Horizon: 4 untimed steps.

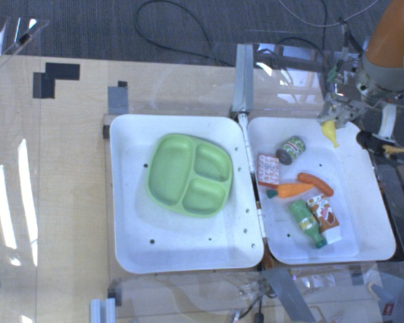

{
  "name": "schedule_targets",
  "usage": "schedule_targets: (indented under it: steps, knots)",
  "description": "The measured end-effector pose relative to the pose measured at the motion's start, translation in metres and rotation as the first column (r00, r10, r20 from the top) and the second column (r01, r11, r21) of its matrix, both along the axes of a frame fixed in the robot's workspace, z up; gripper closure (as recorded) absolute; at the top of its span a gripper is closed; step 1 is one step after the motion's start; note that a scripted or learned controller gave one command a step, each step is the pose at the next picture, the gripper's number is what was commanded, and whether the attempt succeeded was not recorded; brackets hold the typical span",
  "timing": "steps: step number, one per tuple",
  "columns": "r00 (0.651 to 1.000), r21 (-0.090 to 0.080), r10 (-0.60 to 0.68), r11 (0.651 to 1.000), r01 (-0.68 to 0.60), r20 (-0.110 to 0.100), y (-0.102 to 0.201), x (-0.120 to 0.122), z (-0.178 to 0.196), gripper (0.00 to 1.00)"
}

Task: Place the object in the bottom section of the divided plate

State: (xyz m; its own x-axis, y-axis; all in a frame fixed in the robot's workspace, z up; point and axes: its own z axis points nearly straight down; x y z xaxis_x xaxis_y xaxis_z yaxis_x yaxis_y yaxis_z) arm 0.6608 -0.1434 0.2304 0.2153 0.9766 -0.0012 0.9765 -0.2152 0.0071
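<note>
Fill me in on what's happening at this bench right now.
A grey-and-orange robot arm reaches in from the right, its gripper at the far edge of the right bin, right at a yellow banana-like toy. Whether it grips the toy is unclear. The bin also holds a small can, a printed packet, a carrot, a sausage, a green bottle and a small carton. The green divided plate sits in the left bin, with nothing in its sections.
</note>
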Motion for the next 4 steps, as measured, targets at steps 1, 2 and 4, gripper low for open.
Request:
schedule_targets:
  steps: [1, 2, 4]
  knots:
    - [1.000, 0.002, 0.030, 1.000, -0.030, 0.002, 0.095, 0.006, 0.026, 1.00]
    - [0.988, 0.000, 0.154, 0.988, -0.154, 0.001, 0.104, 0.009, 0.044, 1.00]
    - [0.831, -0.001, 0.556, 0.831, -0.556, 0.003, 0.249, -0.007, 0.039, 1.00]
